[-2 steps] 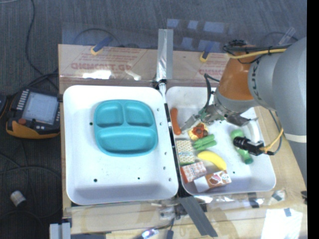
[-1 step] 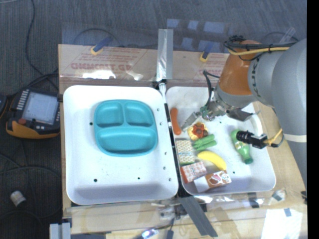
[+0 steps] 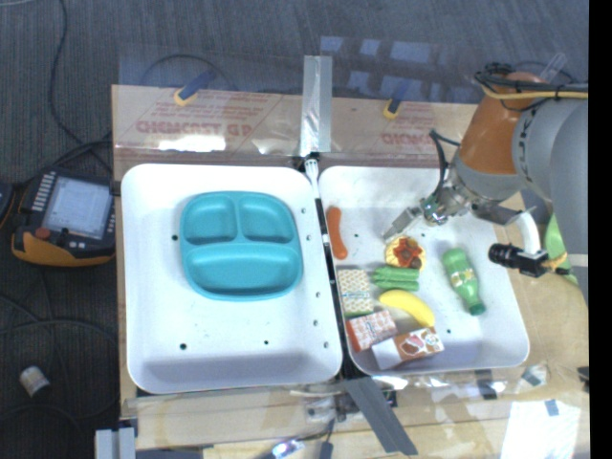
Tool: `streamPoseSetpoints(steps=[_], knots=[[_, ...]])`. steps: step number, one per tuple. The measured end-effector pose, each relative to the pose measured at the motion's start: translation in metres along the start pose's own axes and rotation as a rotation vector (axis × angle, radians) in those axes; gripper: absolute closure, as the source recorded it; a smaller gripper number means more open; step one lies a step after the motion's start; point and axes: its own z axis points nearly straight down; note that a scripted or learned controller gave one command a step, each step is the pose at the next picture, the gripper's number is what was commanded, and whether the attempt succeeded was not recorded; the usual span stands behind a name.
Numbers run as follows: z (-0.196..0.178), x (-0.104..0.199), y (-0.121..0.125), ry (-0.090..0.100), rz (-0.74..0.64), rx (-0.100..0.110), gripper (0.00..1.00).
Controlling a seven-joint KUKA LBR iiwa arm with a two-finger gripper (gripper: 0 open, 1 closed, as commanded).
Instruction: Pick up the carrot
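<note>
The carrot point(image 3: 336, 232) is a small orange stick lying lengthwise against the left wall of the right bin point(image 3: 497, 352), near its back. My gripper point(image 3: 409, 220) hangs low over the back middle of the same bin, to the right of the carrot and apart from it. Nothing shows in its grasp. It sits just above a round red and yellow toy food point(image 3: 404, 251).
The right bin also holds a green vegetable point(image 3: 397, 278), a banana point(image 3: 406, 306), a green bottle point(image 3: 463, 278), a cracker pack point(image 3: 355, 292) and two red packets point(image 3: 394, 338). A blue divided plate point(image 3: 239, 245) lies in the left bin point(image 3: 153, 352). The arm point(image 3: 497, 142) enters from the right.
</note>
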Motion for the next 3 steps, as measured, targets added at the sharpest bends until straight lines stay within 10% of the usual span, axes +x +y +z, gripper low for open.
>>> streamPoseSetpoints(steps=[1, 2, 3], knots=[[-0.001, 0.017, -0.014, 0.001, 0.065, -0.002, 0.0], [-0.095, 0.09, 0.02, 0.007, -0.183, 0.008, 0.0], [-0.096, 0.166, -0.002, 0.009, -0.243, 0.008, 0.0]])
